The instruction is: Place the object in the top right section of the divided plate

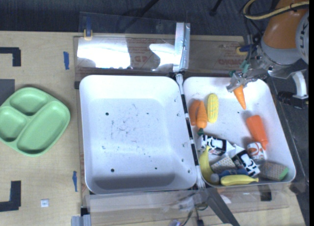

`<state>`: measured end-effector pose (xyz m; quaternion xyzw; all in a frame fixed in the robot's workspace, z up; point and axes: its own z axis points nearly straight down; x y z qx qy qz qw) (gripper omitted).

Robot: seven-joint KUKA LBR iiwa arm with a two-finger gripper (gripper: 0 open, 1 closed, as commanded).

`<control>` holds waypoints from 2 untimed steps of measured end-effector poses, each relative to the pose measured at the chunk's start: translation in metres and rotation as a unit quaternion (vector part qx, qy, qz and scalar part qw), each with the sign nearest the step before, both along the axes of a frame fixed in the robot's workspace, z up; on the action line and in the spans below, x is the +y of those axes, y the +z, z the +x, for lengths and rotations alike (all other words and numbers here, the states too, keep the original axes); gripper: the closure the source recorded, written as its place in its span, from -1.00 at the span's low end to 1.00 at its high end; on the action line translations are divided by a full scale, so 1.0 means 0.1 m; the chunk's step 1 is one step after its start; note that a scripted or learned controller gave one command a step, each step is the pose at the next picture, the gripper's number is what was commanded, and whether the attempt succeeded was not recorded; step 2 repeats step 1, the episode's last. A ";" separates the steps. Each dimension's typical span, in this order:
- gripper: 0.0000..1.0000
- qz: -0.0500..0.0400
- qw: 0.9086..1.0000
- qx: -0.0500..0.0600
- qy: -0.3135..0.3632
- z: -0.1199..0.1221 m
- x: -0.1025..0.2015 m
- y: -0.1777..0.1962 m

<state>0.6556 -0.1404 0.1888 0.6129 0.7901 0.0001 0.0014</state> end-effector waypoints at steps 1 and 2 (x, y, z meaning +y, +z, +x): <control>1.00 0.001 0.982 0.002 -0.187 -0.44 0.87 -0.04; 1.00 0.001 0.982 0.002 -0.187 -0.44 0.87 -0.04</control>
